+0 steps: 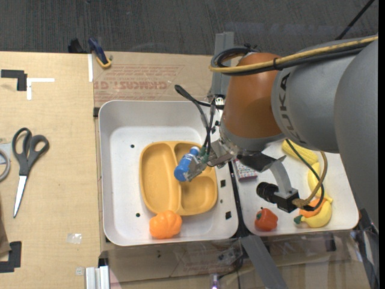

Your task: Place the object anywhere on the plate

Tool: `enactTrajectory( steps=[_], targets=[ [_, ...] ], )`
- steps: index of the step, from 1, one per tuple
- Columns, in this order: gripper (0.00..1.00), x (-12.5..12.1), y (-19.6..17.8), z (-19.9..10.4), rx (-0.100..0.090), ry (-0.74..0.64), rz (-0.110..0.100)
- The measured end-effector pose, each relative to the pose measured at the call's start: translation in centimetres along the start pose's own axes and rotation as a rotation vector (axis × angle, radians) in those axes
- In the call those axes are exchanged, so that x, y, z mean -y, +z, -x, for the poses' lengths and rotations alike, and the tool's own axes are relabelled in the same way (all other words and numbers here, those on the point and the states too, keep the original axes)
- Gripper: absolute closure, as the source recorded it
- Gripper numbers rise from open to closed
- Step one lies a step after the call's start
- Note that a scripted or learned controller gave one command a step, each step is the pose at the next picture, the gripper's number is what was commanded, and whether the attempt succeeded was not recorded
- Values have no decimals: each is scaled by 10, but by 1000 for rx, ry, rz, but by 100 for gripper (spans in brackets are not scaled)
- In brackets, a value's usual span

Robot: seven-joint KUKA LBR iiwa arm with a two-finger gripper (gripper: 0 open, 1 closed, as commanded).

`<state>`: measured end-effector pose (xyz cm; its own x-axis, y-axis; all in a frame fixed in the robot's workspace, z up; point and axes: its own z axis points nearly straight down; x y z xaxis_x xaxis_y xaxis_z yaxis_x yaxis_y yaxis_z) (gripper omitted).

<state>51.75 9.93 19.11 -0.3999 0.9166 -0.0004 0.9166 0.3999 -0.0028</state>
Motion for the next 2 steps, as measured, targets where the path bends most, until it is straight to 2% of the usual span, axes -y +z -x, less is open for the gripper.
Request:
enactTrajectory(
  steps=[1,2],
  targets=[
    [100,0,-8,1,1,3,-2],
    [100,51,0,17,-1,-275,0]
  ],
)
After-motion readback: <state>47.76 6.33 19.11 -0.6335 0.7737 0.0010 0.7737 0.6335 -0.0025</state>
